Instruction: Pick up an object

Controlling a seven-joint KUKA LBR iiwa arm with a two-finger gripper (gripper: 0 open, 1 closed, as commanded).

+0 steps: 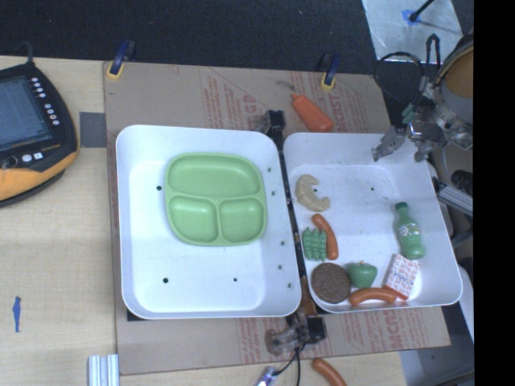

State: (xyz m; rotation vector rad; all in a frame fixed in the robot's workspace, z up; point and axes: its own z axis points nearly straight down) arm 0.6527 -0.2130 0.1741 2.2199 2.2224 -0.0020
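From the overhead camera we see the gripper (400,145) over the far right corner of the right bin (366,179), its fingers spread apart with nothing between them. Well apart from it in that bin lie a green bottle (408,231), a beige pastry (308,191), a sausage (325,233), a brown patty (331,282) and a small packet (402,276). The left bin (145,215) holds a green divided plate (216,198).
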